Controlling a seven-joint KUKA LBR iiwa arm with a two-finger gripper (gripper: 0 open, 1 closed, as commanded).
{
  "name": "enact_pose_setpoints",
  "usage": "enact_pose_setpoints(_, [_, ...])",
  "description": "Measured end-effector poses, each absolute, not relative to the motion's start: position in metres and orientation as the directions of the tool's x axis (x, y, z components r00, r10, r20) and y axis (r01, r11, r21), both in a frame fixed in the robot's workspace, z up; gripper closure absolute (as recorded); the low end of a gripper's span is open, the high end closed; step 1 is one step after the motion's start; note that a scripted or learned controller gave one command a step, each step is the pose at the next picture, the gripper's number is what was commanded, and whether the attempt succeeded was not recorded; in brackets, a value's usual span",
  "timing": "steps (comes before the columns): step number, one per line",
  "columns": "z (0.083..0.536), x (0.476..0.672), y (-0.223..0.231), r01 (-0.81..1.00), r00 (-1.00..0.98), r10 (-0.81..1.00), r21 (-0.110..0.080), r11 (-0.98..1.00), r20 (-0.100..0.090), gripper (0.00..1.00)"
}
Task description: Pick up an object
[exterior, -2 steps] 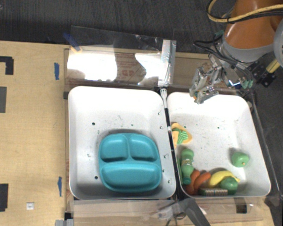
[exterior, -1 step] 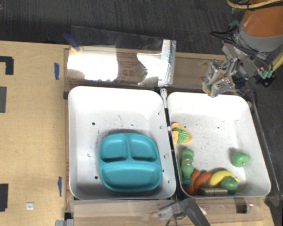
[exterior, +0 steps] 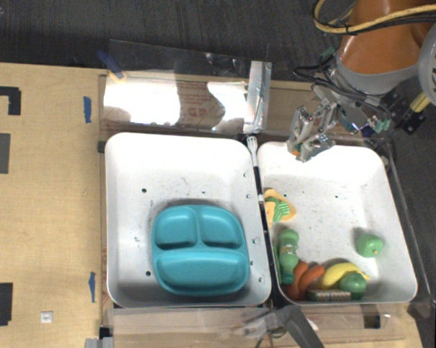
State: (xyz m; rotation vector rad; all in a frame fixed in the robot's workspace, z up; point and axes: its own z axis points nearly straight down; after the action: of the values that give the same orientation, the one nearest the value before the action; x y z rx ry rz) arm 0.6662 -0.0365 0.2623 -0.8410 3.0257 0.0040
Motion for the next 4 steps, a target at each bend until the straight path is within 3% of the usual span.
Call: enact_pose_setpoints(4, [0.287, 0.668, -0.050, -0.837, -0.547, -0.837, -0.002, 0.547, -0.005, 1.00])
